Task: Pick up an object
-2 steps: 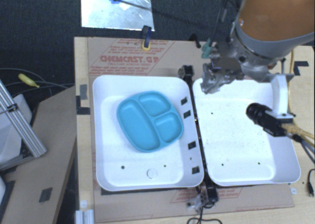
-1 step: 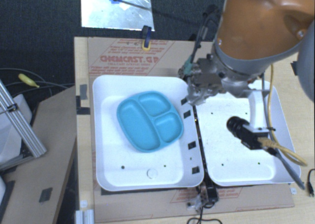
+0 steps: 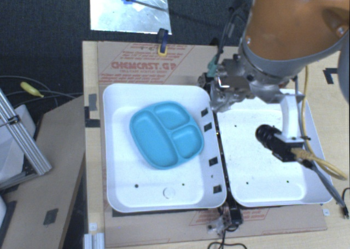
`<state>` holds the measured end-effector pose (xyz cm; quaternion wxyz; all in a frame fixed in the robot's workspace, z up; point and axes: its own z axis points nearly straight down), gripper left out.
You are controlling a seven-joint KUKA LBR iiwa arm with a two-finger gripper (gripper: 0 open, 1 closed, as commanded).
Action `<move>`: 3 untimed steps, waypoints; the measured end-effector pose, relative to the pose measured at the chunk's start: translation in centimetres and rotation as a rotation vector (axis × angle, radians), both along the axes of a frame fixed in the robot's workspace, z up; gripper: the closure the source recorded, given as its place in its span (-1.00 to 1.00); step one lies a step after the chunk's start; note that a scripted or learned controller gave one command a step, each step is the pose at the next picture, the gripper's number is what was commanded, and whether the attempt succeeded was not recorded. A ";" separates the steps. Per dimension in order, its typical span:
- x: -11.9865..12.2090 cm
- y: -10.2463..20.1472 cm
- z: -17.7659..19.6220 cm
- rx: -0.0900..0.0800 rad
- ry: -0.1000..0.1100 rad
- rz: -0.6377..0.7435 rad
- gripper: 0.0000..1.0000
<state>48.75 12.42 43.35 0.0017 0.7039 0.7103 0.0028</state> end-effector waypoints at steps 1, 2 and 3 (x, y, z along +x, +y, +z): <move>4.4 -3.6 -3.4 -0.003 0.004 -0.012 1.00; -0.2 -8.2 -3.6 -0.002 0.005 -0.013 1.00; -0.1 -3.1 -10.9 -0.001 0.009 -0.002 1.00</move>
